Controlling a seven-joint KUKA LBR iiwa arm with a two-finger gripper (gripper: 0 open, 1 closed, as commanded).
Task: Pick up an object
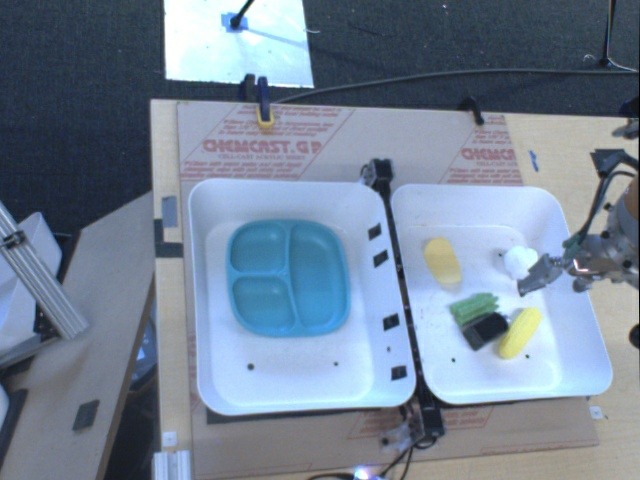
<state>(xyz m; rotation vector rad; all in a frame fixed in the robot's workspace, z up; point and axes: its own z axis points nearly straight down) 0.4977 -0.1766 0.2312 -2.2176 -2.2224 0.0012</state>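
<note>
Glossy white bins [300, 196] — (oblong) yellow lump [442, 262].

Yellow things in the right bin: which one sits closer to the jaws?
The long yellow one, lying slantwise beside the black block near the bin's front, just below the gripper. The rounder yellow one sits farther left, toward the divider.

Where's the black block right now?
The black block lies in the right bin, toward its front, touching the green piece behind it, with the yellow corn just to its right.
</note>
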